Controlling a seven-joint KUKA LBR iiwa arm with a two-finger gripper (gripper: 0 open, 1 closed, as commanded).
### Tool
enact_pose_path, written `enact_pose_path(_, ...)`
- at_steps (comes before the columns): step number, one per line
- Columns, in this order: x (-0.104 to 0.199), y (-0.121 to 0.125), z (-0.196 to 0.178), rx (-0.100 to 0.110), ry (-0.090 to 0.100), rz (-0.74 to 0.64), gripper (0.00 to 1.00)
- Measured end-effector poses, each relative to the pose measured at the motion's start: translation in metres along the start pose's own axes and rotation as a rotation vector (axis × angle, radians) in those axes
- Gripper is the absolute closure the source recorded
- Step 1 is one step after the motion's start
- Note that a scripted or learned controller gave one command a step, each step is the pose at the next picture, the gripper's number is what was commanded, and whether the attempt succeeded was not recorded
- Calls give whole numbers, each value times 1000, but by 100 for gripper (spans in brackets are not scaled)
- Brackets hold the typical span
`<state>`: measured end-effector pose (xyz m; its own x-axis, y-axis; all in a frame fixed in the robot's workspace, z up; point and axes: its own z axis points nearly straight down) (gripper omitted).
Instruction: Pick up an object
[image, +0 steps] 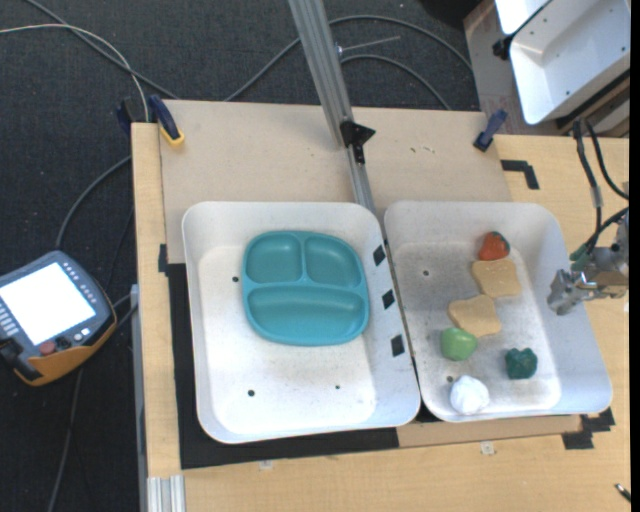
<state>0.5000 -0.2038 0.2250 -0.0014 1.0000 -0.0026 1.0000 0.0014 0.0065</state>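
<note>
The right bin (540, 225) holds my candidates: a red strawberry-like piece (493, 244) at the top, a tan bread slice (497, 277) just below it, a second tan slice (475, 317) lower and to the left, a green apple-like ball (458, 344), a dark green broccoli-like lump (520, 363) and a white lump (468, 395) near the front wall. I see the gripper (570, 290) at the bin's right wall, over the rim; whether it is wide or narrow I cannot tell from here, and nothing shows in it. Everything lies to its left in the view. The upper bread slice is nearest, with bare floor between; the broccoli lump sits below-left, apart from its neighbours, which I judge the easier grab. The left bin (215, 300) carries a teal divided plate (305, 287).
</note>
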Motion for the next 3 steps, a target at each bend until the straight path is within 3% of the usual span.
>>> enact_pose_path(1, 6, 10, -50, 0, 0, -1, 100)
enact_pose_path(3, 129, 40, -38, 8, 5, -5, 100)
